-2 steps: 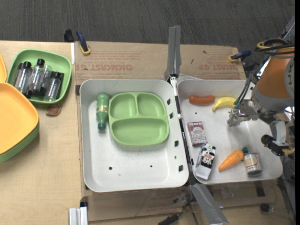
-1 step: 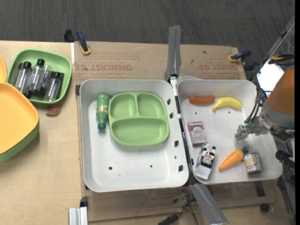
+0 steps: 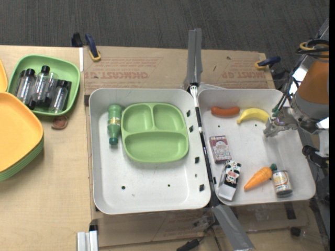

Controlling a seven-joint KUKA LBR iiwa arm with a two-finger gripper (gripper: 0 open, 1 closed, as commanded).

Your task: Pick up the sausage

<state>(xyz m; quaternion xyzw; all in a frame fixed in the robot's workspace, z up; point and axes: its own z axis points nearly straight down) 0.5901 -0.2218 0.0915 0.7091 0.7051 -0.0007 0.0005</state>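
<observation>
Sausage [image 3: 225, 111] near right bin's [image 3: 298, 156] far edge, apart from end effector [image 3: 271, 127] toward banana [image 3: 253, 115]; finger state indiscernible, too small.

Robot lab: clamped cardboard bench [image 3: 172, 69] (two bins [image 3: 104, 156]).

Stood on a cardboard-covered bench [image 3: 157, 69] with blue clamps [image 3: 93, 47] at the far edge, before dark grey carpet [image 3: 157, 7], beside a wooden table [image 3: 57, 192] at left bearing stacked orange plates [image 3: 18, 140] and a green dish [image 3: 44, 85] of bottles.
</observation>
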